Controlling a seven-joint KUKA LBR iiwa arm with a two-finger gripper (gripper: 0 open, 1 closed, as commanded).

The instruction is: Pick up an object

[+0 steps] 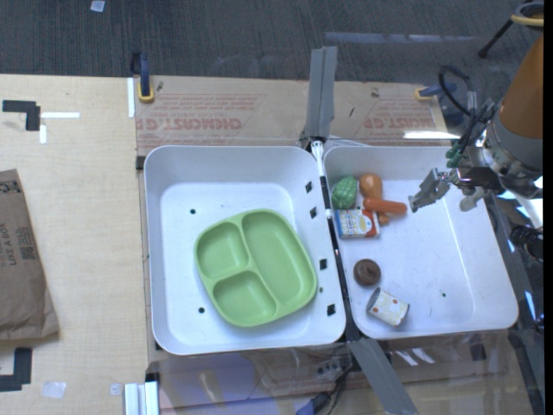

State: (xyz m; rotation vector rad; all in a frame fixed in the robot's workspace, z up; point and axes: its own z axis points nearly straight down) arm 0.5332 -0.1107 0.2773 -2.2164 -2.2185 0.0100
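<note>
Two white bins are sitting side by side on the table (78,145), and the arm (523,111) is reaching in from the right of the frame, its gripper (425,195) hanging over the upper middle of the right bin (467,292). The jaws are pointing left and down toward the bin floor, with nothing showing between them; whether they are spread or closed cannot be told from this slant. The objects are lying to the left of the jaws, clustered along the right bin's left wall. Nearest is an orange carrot-like piece (385,206), lying just left of the jaws and apart from them, with a round orange fruit (371,184) touching it above. A green leafy item (345,191) is sitting at the left of the fruit, and a small printed packet (355,223) is lying just below these. Further down the frame, a brown round object (367,271) is resting alone, and a small tilted can (388,307) is lying near the bin's lower left corner. The left bin (173,232) is holding a green divided plate (254,266).
</note>
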